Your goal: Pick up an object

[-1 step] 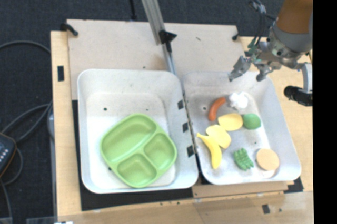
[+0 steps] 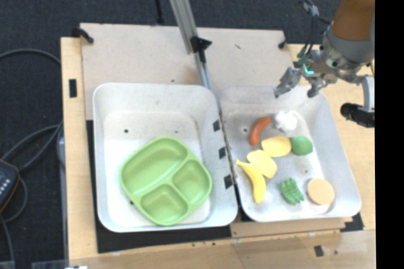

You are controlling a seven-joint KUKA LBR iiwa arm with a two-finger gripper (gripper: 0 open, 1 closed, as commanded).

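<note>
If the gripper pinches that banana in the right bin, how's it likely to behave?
The banana looks like moulded toy plastic, so probably stiff and light. Its smooth, curved skin may slip or twist between fingers. It touches a pale yellow piece, so a push would likely nudge that too.

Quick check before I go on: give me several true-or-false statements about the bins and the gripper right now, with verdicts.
1. The green divided plate lies in the left bin. True.
2. The gripper holds the banana. False: its open fingers hover over the right bin's far edge, holding nothing.
3. The sausage lies in the right bin. True.
4. The round tan piece sits on the plate. False: it lies in the right bin's near right corner.
</note>
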